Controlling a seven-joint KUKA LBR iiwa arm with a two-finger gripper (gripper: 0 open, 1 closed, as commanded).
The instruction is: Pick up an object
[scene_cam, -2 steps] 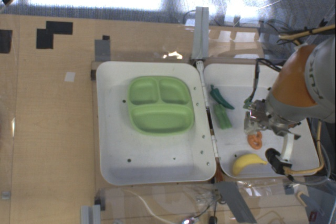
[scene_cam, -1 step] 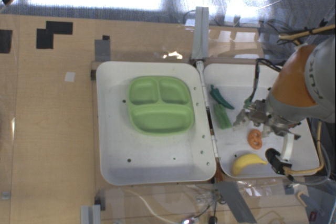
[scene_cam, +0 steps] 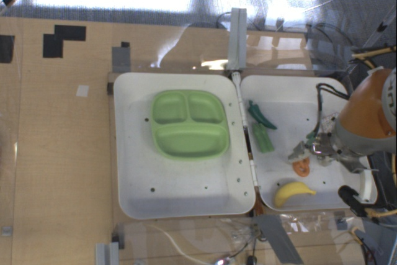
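In the right bin (scene_cam: 279, 96) lie a green pod-shaped toy (scene_cam: 262, 126), a yellow banana (scene_cam: 293, 193) near the front wall, and a small orange piece (scene_cam: 301, 167). My gripper (scene_cam: 308, 152) hangs low over the right half of this bin, directly above and touching or nearly touching the orange piece, part of which it hides. The grey arm with its orange band (scene_cam: 369, 115) reaches in from the right edge. The banana lies just in front of the gripper, apart from it.
The left bin (scene_cam: 133, 183) holds a green divided plate (scene_cam: 189, 123) at its middle. A ridge (scene_cam: 243, 133) separates the two bins. Cables and brackets crowd the bench's right edge beside the arm.
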